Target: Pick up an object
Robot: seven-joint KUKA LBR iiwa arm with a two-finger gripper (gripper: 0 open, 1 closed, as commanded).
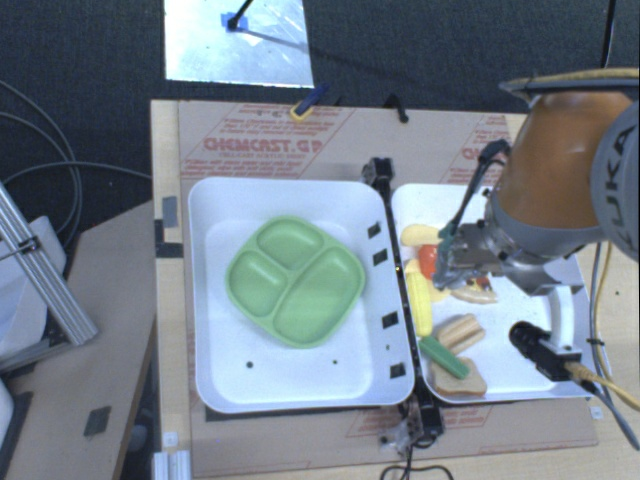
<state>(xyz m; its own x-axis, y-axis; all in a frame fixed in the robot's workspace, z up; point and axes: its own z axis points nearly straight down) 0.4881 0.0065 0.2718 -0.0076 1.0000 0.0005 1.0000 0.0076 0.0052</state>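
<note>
The right bin [520, 376] holds toy food along its left side: a yellow piece [419, 234] at the top, a red piece [428, 260], a long yellow banana-like piece [419, 304], a pizza-like slice [474, 290], a tan hot-dog bun [460, 331], a green piece [443, 357] and a brown bread slice [462, 382]. My gripper [450, 266] hangs low over the red piece and the slice, with the big orange-banded arm [565, 158] above it. Its fingertips are hidden among the toys.
The left bin [220, 368] bears a green three-part plate [295, 281]. A black divider with clips [392, 268] runs between the bins. A shiny sheet [237, 28] lies beyond the bench, and cables and a metal rail [45, 278] sit at the left.
</note>
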